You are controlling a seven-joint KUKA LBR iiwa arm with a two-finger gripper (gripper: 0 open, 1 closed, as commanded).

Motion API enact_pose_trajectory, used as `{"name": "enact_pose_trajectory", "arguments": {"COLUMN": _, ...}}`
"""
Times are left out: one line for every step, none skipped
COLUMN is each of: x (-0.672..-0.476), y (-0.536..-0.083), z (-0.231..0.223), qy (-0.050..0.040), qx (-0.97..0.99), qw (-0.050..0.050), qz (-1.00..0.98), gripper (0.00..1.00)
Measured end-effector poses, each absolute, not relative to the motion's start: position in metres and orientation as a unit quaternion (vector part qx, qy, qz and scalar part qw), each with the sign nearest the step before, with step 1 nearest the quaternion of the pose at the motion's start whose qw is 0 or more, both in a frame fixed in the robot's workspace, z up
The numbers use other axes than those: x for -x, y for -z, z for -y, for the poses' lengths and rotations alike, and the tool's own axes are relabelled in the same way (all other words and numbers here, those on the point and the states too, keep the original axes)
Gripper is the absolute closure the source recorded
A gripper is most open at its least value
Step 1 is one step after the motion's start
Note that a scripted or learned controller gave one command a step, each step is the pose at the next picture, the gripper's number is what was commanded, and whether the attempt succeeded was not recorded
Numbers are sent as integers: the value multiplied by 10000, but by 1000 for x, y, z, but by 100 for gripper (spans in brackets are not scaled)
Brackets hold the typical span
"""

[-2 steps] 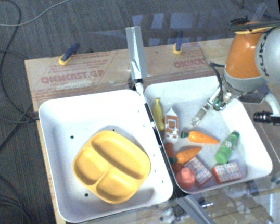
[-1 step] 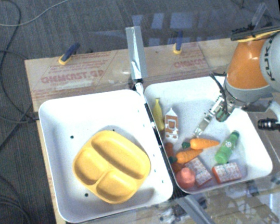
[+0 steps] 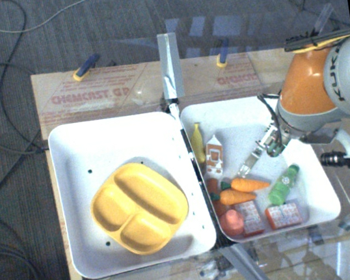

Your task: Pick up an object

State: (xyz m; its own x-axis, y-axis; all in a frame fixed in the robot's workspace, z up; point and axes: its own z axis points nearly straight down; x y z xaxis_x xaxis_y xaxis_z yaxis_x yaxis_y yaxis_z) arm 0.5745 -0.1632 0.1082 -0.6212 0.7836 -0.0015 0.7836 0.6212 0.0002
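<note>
Nearest us, two red boxes (image 3: 268, 216) sit at the right bin's (image 3: 323, 210) front edge beside a pink fruit (image 3: 233, 221). We see the gripper (image 3: 251, 161) reach into that bin, tips just above the carrots (image 3: 242, 188); how far it is open we cannot tell, and we see nothing held. A green bottle (image 3: 283, 183) lies close by. In the left bin (image 3: 70, 185) rests a yellow tray (image 3: 139, 207).

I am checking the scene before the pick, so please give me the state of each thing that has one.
gripper: low in the right bin, just above the carrot, holding nothing.
yellow tray: lying flat in the left bin.
carrot: lying flat.
green bottle: lying on its side.
banana: along the bin's left wall.
</note>
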Motion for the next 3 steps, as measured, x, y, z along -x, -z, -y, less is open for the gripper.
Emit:
{"name": "enact_pose_trajectory", "arguments": {"x": -598, "y": -92, "z": 190, "qy": -15, "qx": -4825, "qw": 18, "qz": -8759, "gripper": 0}}
{"name": "enact_pose_trajectory", "arguments": {"x": -598, "y": -92, "z": 190, "qy": -16, "qx": -4827, "qw": 18, "qz": -8758, "gripper": 0}}
{"name": "enact_pose_trajectory", "arguments": {"x": -551, "y": -152, "z": 192, "qy": 1, "qx": -4706, "qw": -1, "qz": -8824, "gripper": 0}}
